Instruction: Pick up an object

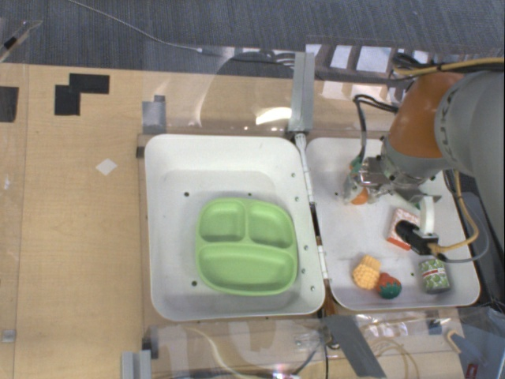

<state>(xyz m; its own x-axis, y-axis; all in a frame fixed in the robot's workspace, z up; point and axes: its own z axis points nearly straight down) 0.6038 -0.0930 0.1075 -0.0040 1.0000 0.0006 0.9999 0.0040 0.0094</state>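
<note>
My hand (361,186) was low in the right bin (339,287) over a small orange thing (359,198); grip unclear, nothing lifted yet.

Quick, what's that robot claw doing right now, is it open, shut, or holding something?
Gripper: low in the right bin, by a small orange object; open or shut cannot be told.

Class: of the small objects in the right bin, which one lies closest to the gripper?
The small orange object, right at the gripper; the others lie farther toward the bin's near edge.
</note>
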